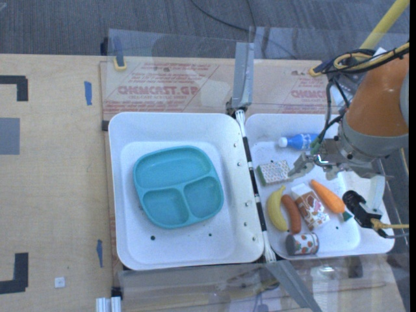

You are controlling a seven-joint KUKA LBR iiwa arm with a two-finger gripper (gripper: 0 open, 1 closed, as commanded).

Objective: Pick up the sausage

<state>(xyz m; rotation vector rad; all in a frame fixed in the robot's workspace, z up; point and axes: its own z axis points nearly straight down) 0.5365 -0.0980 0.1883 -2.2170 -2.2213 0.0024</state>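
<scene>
Sausage (291,214) is lying below and just left of the gripper (311,162), wedged between banana (277,208) and box (311,208), so the gripper, its opening unclear, is needing a narrow, lengthwise-aligned descent.

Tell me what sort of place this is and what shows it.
Probably a robotics lab bench, not a kitchen: two white bins sit on a taped plywood bench, toy food such as a sausage and banana lies in one, and the arm hangs above.

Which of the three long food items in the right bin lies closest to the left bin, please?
The yellow banana; the reddish-brown sausage lies just right of it, and the orange carrot farther right.
</scene>
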